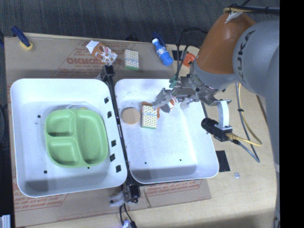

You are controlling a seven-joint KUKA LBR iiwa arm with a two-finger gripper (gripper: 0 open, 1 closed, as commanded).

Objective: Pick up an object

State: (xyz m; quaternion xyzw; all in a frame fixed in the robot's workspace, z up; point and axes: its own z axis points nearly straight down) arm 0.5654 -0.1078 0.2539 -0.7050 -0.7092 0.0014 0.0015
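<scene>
hovering over the right bin, hand state: cannot tell. small carton lies mid-bin beside a brown disc; looks light, stiff—grip across its narrow sides.

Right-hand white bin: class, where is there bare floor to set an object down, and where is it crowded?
The right-hand white bin has bare floor across its near half, below the small patterned carton. Its far left is crowded: carton, round tan disc and two-finger gripper cluster there.
</scene>
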